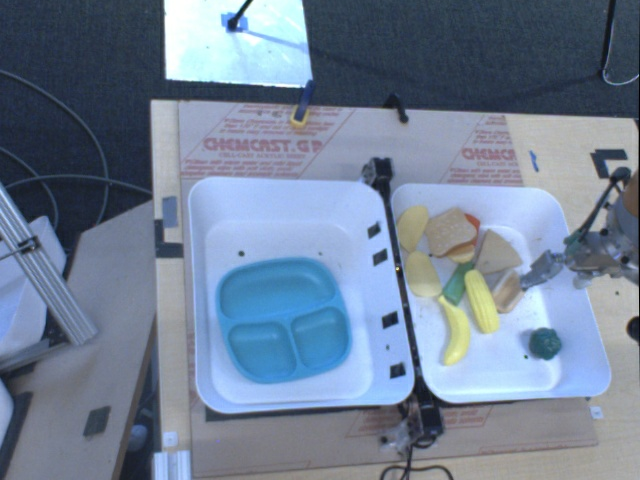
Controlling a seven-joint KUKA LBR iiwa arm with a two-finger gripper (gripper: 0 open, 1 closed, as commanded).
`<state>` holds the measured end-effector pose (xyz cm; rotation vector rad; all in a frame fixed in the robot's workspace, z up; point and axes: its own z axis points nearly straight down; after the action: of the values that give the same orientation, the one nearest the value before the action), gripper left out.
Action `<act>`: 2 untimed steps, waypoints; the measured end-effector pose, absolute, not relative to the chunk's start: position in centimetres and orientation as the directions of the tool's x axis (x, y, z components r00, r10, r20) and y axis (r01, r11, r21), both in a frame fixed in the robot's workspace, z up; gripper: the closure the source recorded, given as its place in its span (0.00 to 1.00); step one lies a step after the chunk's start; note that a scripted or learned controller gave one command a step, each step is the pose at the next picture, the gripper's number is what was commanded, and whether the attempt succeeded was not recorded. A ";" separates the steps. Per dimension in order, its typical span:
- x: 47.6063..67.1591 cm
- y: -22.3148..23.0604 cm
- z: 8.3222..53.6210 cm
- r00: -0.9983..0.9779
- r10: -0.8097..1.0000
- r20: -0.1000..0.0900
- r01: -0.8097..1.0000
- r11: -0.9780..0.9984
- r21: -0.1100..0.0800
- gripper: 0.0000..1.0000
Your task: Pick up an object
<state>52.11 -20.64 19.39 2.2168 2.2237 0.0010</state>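
Our grey two-finger claw [545, 266] hovers low over the right white plastic bin [585, 368], fingers seemingly spread beside the tan wedge-shaped toy bread [497, 253], likely lining up a grab.

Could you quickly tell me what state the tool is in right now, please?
Tool: over the right bin, beside the food pile; cannot be told whether it is open or closed, and nothing is visibly held.
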 end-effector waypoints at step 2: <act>54.0 -8.4 17.2 -0.010 1.000 0.000 1.000 0.010 0.006 0.00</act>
<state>54.04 -8.43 17.15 2.2071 2.2293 0.0067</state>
